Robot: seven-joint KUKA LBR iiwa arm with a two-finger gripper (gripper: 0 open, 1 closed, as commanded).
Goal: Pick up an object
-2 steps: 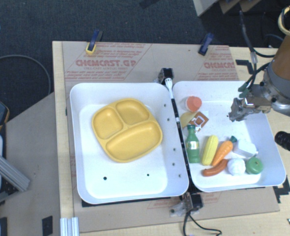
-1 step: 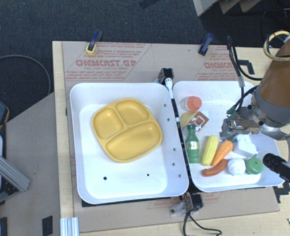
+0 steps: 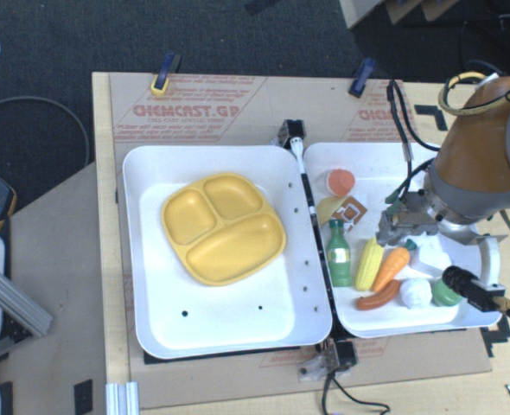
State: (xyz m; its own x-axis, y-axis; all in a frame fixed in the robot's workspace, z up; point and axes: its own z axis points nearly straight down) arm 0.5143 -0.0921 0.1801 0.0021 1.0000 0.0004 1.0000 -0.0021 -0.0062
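Observation:
The right bin (image 3: 367, 158) holds several toy foods. Among them are a green bottle (image 3: 338, 254), a yellow corn cob (image 3: 368, 263), an orange carrot (image 3: 393, 264), a brown sausage (image 3: 378, 298), a white ball (image 3: 415, 293), a green piece (image 3: 444, 294), an orange-red round piece (image 3: 341, 181) and a yellow-brown block (image 3: 345, 210). My gripper (image 3: 399, 231) hangs low over the right bin, just above the carrot's top end and the corn. The wrist body hides the fingertips.
In the left bin (image 3: 151, 309) lies a yellow divided plate (image 3: 224, 227). A black divider strip (image 3: 311, 223) runs between the bins. The arm's orange band (image 3: 488, 137) covers the right bin's far right part. Blue clamps (image 3: 163, 73) sit on the board's back edge.

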